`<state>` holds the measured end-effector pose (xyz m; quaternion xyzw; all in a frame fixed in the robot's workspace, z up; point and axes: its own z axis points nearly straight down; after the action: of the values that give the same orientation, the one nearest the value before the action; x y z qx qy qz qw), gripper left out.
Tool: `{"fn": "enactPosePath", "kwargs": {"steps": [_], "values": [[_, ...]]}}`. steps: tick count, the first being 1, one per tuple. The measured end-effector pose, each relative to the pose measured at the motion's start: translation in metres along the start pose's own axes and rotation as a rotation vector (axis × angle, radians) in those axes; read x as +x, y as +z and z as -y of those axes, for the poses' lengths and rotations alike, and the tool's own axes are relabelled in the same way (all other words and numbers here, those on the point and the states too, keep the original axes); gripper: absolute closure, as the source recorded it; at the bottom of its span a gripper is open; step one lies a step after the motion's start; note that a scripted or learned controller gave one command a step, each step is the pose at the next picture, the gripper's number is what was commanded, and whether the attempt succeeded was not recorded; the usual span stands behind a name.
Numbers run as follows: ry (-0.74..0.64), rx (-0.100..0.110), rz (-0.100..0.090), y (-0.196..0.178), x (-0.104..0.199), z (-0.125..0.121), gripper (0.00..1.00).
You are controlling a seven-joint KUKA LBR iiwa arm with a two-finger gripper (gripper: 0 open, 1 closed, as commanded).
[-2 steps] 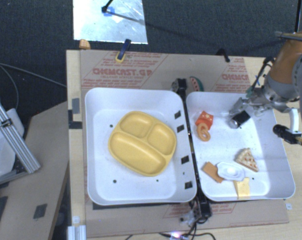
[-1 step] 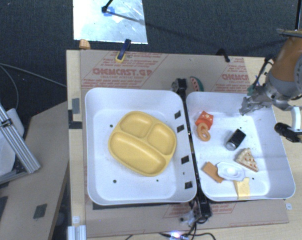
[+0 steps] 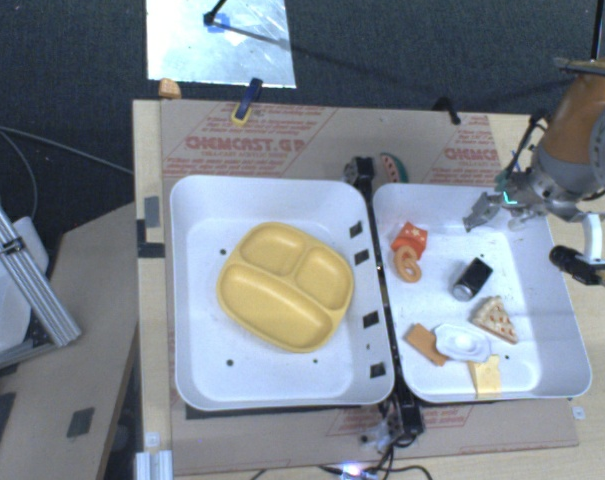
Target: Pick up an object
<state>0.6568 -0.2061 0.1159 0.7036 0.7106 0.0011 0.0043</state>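
So the pickable stuff is all sitting in the right bin (image 3: 557, 298). Roughly in the middle there's a small black can (image 3: 472, 278) lying on its side, silver end pointing toward the lower left. Left of it is an orange-red toy piece (image 3: 411, 238) with a little orange ring (image 3: 409, 266) touching its lower edge. Just below the can is a waffle-looking wedge (image 3: 495, 320), like a slice of pizza or toast. Near the front of the bin there's a white plastic piece (image 3: 460, 343) with a brown cracker-like bit (image 3: 423, 343) right against its left side, and a pale yellow block (image 3: 487, 375) just below it, cheese maybe.

The gripper (image 3: 492, 211) is hanging over the back part of the right bin, above and a bit right of the can, apart from everything in there. Nothing is between the fingers. Honestly can't tell from this angle if they're spread or closed, it's just a grey blur with a teal light on it. The arm (image 3: 582, 128) comes in from the right with its orange band visible.

Left bin (image 3: 197, 268) has a yellow divided tray (image 3: 285, 284), three compartments, sitting a bit tilted in the middle. Both bins rest on a cardboard sheet (image 3: 282, 140) on the desk. A blue and yellow clip thing (image 3: 247, 101) lies at the back edge of the cardboard, and behind that a shiny silver sheet (image 3: 220, 26) on the dark floor.
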Motion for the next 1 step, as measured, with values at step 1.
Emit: {"fn": "enactPosePath", "kwargs": {"steps": [1], "values": [[0.005, 0.004, -0.004, -0.0492, 0.0008, -0.0129, 0.0]]}}
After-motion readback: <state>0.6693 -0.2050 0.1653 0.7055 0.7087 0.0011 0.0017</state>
